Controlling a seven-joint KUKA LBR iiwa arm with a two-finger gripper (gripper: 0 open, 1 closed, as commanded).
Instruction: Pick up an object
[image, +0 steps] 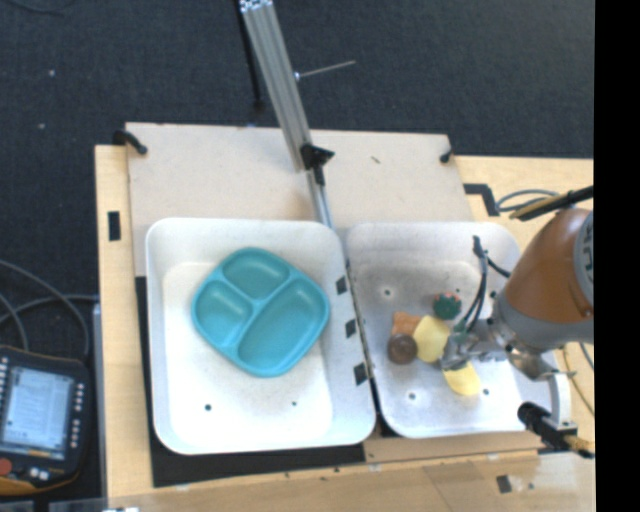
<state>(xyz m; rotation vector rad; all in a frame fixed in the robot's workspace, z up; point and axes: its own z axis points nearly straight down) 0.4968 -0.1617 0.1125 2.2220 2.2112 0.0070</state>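
Two white bins sit on the bench; in the right bin (400, 250), small toys lie beside the gripper (462, 350), touching a yellow piece (432, 338).

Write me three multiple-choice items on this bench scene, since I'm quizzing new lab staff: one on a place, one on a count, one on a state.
1. Where does the teal divided plate lie?
A. left bin
B. right bin
C. on the bench between the bins

2. How many compartments does the plate have?
A. two
B. three
C. five

3. How does the plate sit?
A. flat, open side up
B. flipped over
C. leaning on a wall

Answers: 1 A, it rests in the left bin. 2 B, three hollows show. 3 A, its hollows face the camera.
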